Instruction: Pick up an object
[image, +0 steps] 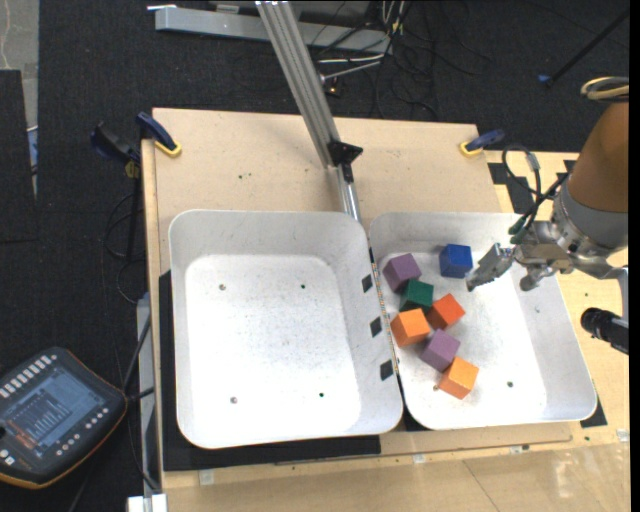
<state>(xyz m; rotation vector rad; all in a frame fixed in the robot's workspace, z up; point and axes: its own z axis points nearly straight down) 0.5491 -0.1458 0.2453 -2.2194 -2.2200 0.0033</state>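
Note:
Several small cubes lie in the left half of the right bin (545, 395): a blue cube (456, 260), a purple cube (402, 270), a green cube (418, 294), a red-orange cube (447, 310), an orange cube (410, 326), a second purple cube (439, 350) and another orange cube (458, 378). My gripper (488, 270) hangs over the right bin just right of the blue cube, apart from it. Nothing shows in its grasp.
The left bin (260, 330) stands beside the right one, and their rims meet near the cubes. A slanted metal pole (310, 90) comes down to the bins' far junction. A teach pendant (50, 415) lies off the bench at the lower left.

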